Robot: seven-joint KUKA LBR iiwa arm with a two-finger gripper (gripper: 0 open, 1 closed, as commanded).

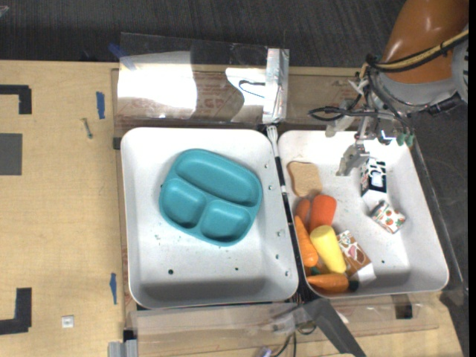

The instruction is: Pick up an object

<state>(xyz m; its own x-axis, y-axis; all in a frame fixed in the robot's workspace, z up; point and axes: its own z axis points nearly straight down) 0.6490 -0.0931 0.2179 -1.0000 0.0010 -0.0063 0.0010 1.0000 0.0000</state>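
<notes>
We found the claw [358, 157] poised over the upper part of the right bin [428, 222], hung from the grey wrist beneath the orange band [428, 17]. Whether it was released or clenched we could not tell; nothing could be seen in its grasp.

Nearest to it, just to its right, lay a small black-and-white carton [374, 177], close enough that we could not say whether the two touched. Its long axis appeared to run roughly up and down the bin, tilted slightly. We judged this the likeliest target, needing little more than a short shift right and a descent.

Below that carton sat a small white packet with red and green print [388, 217], apart from the claw. To the claw's left, against the bin's left wall, a slice of toast [304, 176] lay flat. Below the toast the toy food crowded together: an orange pepper-like piece [323, 209], a carrot [306, 242], a yellow piece [327, 248] and a patterned packet [353, 251], touching one another in a heap that we thought harder to pick cleanly.

The left bin [141, 199] held a teal divided tray [210, 195], well apart from the claw.
</notes>
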